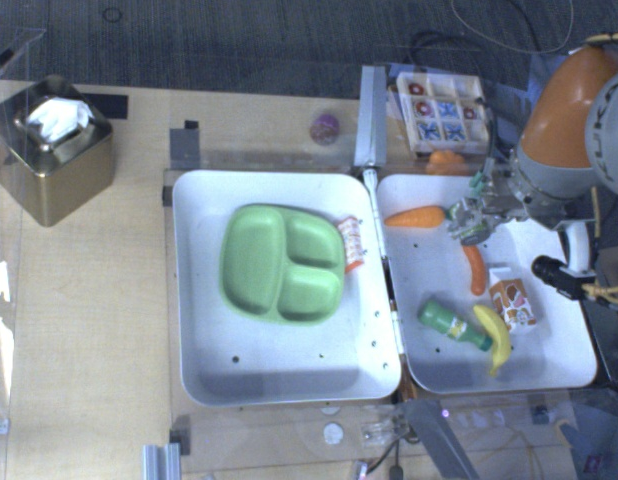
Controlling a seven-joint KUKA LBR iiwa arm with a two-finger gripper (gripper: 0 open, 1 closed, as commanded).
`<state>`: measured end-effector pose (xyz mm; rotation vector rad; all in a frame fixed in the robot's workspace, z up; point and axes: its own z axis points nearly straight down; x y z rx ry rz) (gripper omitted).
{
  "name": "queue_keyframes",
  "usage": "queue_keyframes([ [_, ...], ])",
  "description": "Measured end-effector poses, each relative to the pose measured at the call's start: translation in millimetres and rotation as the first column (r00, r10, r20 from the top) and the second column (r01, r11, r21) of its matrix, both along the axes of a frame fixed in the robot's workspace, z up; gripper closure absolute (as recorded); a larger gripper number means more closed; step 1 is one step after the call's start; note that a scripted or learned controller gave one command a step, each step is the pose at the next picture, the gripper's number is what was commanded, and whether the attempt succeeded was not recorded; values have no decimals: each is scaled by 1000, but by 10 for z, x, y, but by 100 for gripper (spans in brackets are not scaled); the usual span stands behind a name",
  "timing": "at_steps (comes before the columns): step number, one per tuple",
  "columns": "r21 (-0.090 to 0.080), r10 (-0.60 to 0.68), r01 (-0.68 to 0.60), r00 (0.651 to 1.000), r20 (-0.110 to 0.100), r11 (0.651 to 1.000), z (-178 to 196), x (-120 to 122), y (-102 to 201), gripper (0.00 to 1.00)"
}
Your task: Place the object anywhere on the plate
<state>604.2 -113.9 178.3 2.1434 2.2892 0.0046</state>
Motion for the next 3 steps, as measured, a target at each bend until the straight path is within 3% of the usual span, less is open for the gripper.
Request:
queue_keyframes([
  [1, 1, 164, -164, 986, 3, 986, 625, 83, 1129, 100],
  [2, 3, 97, -97, 995, -4, 995, 60, -24, 2024, 100],
  [3, 3, 97, -97, 995, -3, 995, 62, -23, 2021, 0],
])
